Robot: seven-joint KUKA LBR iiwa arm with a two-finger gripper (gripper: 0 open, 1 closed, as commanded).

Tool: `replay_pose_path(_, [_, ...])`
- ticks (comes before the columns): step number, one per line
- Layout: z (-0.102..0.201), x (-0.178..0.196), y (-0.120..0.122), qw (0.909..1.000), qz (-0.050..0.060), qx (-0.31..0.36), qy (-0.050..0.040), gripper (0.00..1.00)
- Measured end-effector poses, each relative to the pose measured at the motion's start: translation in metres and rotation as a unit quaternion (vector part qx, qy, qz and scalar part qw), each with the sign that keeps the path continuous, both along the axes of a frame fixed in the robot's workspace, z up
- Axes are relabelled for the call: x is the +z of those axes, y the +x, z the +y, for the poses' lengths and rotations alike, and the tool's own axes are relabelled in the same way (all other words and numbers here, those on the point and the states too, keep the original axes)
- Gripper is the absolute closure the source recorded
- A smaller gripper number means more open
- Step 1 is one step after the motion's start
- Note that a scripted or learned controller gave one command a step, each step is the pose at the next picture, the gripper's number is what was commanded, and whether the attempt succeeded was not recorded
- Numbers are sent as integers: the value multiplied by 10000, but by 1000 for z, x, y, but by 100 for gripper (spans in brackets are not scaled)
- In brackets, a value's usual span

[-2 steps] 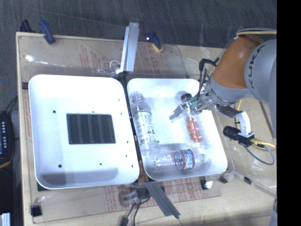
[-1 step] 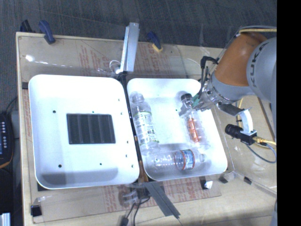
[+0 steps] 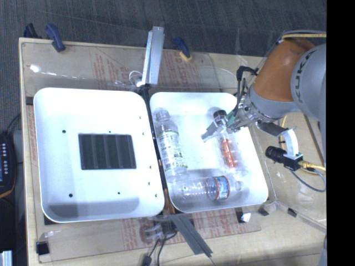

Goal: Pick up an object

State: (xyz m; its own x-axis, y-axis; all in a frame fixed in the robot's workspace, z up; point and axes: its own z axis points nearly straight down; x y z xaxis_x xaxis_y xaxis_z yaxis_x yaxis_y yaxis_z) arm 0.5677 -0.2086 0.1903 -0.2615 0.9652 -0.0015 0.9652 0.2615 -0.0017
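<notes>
While the gripper (image 3: 217,125) hangs over the right bin (image 3: 191,100), its hold impossible to tell, three bottles (image 3: 168,143) (image 3: 229,153) (image 3: 208,188) hug the left, right and near walls, leaving bare floor mid-bin and the left bin (image 3: 50,115) roomy.

Two bins sat side by side on the bench (image 3: 33,60); the left bin (image 3: 55,110) held a ribbed panel (image 3: 107,151) near its middle; the right bin (image 3: 252,182) held three bottles; one bottle (image 3: 169,143) lay along its nine o'clock wall; another (image 3: 211,188) lay across its six o'clock edge; a small one (image 3: 229,153) lay toward three o'clock; the gripper (image 3: 213,129) hung just at that small one's eleven o'clock.
</notes>
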Motion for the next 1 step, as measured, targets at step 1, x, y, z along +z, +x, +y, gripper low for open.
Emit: replay_pose_path(1, [-1, 16, -20, 9994, 11, 343, 15, 0])
